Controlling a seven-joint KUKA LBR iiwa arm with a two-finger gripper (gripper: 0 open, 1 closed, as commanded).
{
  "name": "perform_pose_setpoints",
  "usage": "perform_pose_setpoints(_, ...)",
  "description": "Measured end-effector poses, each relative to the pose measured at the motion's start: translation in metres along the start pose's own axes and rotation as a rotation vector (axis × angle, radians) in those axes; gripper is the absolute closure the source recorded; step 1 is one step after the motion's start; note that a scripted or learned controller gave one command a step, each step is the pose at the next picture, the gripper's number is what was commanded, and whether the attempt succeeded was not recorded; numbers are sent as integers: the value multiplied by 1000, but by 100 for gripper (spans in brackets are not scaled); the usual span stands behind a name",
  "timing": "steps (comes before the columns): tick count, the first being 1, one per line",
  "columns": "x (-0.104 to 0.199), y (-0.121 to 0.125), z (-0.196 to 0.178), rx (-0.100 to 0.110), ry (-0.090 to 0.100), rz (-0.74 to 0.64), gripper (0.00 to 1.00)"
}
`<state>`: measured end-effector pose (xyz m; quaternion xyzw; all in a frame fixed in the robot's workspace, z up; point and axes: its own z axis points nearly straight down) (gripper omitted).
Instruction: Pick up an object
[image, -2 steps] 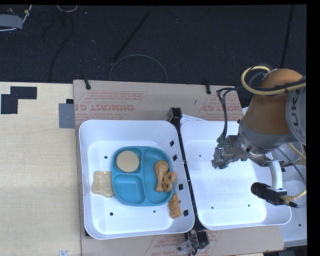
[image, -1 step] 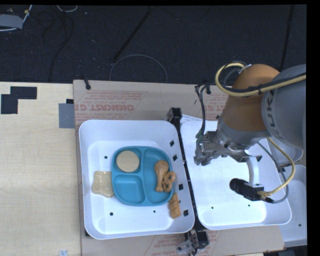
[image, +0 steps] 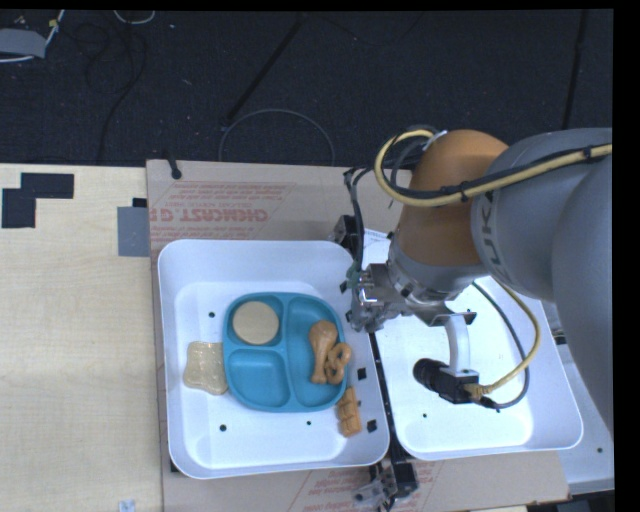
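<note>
Hovering above smooth white bins (image: 500, 420), rounded grey-and-orange arm (image: 460, 215) beside blue compartmented tray (image: 265, 380); grasp state untellable.

The blue tray (image: 268, 382) is crowding the left bin (image: 185, 455); the arm (image: 470, 215) is overhanging the right bin (image: 505, 435).

blue tray (image: 262, 385), white bins (image: 196, 262), tan cookie (image: 255, 322)
</note>
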<state>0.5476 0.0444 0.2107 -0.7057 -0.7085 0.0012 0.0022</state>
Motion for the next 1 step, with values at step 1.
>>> perform_pose_setpoints(1, 46, -3, -10, -1, 0, 0, 100)
